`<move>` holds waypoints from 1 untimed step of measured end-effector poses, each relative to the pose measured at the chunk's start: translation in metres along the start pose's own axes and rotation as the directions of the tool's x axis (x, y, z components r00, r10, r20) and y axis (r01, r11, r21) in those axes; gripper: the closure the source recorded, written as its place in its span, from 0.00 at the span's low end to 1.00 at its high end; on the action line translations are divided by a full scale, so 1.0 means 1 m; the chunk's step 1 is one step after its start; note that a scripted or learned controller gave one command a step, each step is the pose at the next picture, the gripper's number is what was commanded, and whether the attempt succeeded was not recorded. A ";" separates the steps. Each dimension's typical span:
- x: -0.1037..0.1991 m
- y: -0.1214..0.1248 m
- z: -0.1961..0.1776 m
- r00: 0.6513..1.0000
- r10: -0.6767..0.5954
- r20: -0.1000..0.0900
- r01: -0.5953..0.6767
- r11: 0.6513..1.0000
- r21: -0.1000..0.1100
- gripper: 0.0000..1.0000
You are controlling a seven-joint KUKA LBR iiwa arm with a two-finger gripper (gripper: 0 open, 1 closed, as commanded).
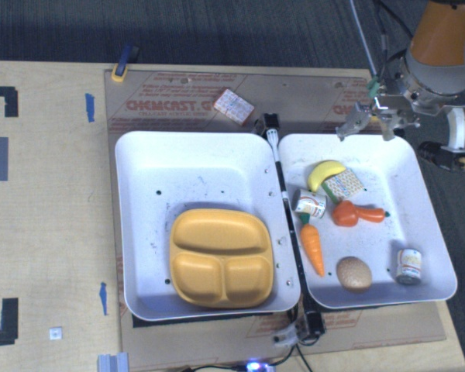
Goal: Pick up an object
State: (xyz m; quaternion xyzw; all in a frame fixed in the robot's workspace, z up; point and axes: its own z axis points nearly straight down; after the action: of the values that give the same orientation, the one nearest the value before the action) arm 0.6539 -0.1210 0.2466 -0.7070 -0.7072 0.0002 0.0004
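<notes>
While its gripper (pixel 370 119) hovers spread and empty above the right bin (pixel 429 208), a descent onto the banana (pixel 322 173) looks next.

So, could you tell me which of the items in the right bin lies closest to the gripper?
The yellow banana. It lies at the top of the cluster, toward the bin's far edge where the gripper hovers; the carrot, potato and small can lie farther down.

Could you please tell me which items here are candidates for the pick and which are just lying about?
Pick candidates, right bin:
banana
patterned packet
red pepper
carrot
potato
two small cans

Lying about:
yellow divided tray in the left bin
patterned card on the board behind
</notes>
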 end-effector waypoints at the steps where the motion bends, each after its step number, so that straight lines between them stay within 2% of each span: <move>1: -0.045 0.002 0.087 1.000 0.001 0.000 -0.001 1.000 0.000 0.00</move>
State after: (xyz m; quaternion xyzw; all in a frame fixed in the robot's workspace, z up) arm 0.6558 -0.1662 0.1599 -0.7072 -0.7070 0.0006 0.0004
